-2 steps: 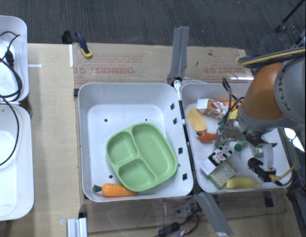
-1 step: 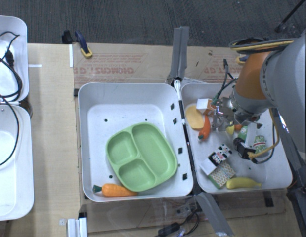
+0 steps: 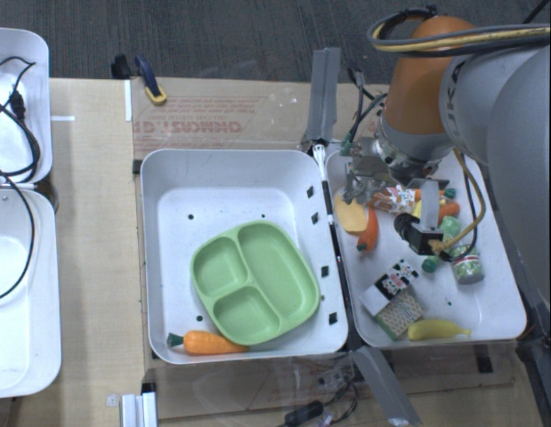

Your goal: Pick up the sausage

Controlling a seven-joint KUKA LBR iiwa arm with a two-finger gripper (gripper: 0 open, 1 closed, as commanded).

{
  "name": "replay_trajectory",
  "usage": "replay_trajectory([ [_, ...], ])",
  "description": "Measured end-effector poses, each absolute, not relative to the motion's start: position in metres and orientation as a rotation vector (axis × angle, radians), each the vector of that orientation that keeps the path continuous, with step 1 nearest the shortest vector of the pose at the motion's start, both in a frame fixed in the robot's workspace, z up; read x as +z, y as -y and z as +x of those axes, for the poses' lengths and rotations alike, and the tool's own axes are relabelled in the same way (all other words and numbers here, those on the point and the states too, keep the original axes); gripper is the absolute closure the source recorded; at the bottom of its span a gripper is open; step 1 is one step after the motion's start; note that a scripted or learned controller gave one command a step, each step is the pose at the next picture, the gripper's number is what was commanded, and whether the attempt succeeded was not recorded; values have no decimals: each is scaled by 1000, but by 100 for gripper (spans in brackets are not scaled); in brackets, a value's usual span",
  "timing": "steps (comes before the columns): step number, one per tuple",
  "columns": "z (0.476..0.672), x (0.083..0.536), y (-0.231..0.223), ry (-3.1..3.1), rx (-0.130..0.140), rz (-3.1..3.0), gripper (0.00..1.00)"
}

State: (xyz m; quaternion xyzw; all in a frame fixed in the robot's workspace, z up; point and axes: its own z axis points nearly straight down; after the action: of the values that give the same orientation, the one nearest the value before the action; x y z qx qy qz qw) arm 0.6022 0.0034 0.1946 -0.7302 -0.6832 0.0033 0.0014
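Arm (image 3: 435, 78) hides the right bin's (image 3: 506, 301) far end

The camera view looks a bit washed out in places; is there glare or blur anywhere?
Camera view: even overhead light, soft shadows; the left bin rim reads bright but keeps detail; the green tray is sharp; small items beneath the arm are shaded and harder to make out.

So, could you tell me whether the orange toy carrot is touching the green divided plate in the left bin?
Touching: the camera view shows the carrot meeting the plate's lower rim.

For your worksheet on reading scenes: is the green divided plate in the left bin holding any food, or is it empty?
Empty. All three sections of the green plate show bare green; the carrot lies beside it on the bin floor.
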Motion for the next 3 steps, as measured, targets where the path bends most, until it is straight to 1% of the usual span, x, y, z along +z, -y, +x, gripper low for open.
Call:
replay_trajectory([
  [1,602,194,-3,2143,12,-2293,0],
  [2,586,187,69,1985,13,-2429,0],
  [3,569,104,106,2196,-6,-2259,0],
])
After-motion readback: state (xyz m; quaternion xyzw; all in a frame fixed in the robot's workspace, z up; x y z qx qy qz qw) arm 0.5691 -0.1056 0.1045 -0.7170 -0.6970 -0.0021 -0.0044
